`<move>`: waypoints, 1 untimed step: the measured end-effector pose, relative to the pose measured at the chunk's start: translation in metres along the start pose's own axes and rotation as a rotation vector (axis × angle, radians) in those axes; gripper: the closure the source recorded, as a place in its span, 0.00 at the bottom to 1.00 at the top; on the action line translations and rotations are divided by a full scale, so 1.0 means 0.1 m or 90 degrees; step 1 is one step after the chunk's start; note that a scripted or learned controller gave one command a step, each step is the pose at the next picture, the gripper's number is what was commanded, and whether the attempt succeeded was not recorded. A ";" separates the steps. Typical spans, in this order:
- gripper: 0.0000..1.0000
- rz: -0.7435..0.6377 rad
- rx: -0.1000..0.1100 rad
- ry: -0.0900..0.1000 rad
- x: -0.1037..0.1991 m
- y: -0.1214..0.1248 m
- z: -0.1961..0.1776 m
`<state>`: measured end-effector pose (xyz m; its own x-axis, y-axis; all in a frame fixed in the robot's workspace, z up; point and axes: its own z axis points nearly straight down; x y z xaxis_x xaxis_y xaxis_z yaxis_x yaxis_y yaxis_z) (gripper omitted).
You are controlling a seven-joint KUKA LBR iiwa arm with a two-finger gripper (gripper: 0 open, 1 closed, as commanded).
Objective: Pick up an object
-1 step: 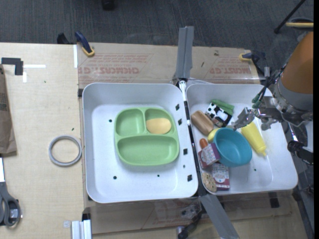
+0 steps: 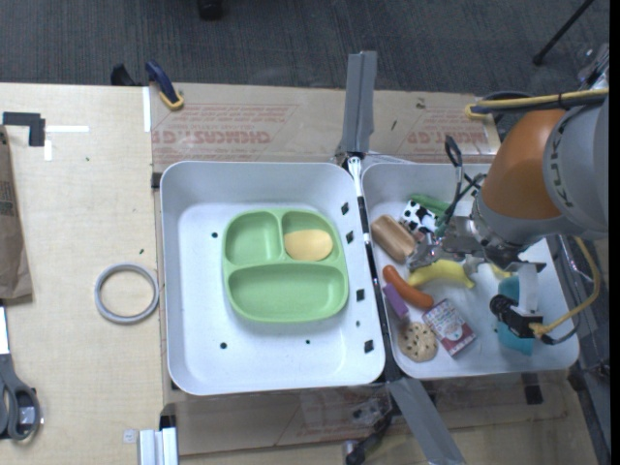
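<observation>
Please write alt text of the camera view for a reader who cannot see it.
A grey robot arm with an orange band reaches from the right into the right white bin, its gripper low over toy foods near a yellow banana. The left white bin holds a green divided tray.
</observation>
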<state>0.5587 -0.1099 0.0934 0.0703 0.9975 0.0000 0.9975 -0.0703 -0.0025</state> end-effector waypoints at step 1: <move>0.00 -0.249 -0.002 0.009 -0.77 0.23 -0.01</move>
<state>0.5759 -0.1886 0.0940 -0.3147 0.9491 0.0139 0.9492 0.3147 0.0043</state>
